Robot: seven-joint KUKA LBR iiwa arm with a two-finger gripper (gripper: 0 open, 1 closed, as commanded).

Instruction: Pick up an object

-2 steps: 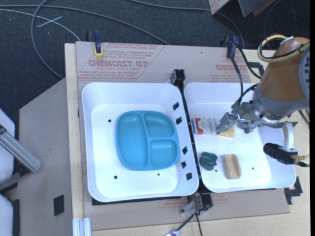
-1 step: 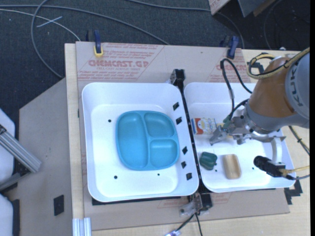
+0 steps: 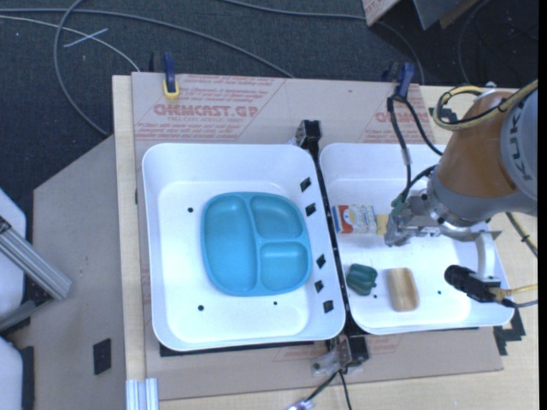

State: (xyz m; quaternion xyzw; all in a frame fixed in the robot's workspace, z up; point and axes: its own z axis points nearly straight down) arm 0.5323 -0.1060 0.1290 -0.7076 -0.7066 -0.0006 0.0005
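We are looking at the gripper (image 3: 396, 231), which is hanging low over the floor of the right bin (image 3: 427, 316), and we are not managing to tell how far it is open or whether it is gripping anything. Just beside it, toward the view's left, a small red-and-yellow carton (image 3: 356, 219) is lying flat; whether the two are touching we cannot tell. Nearer the view's bottom edge, a tan roll (image 3: 402, 288) is resting on the same bin's floor, and a green pepper-like toy (image 3: 361, 278) is sitting just beside it, close to the bin's left wall. Farther out, the left bin (image 3: 171, 186) is holding a blue divided plate (image 3: 256, 243), lying flat near its middle.
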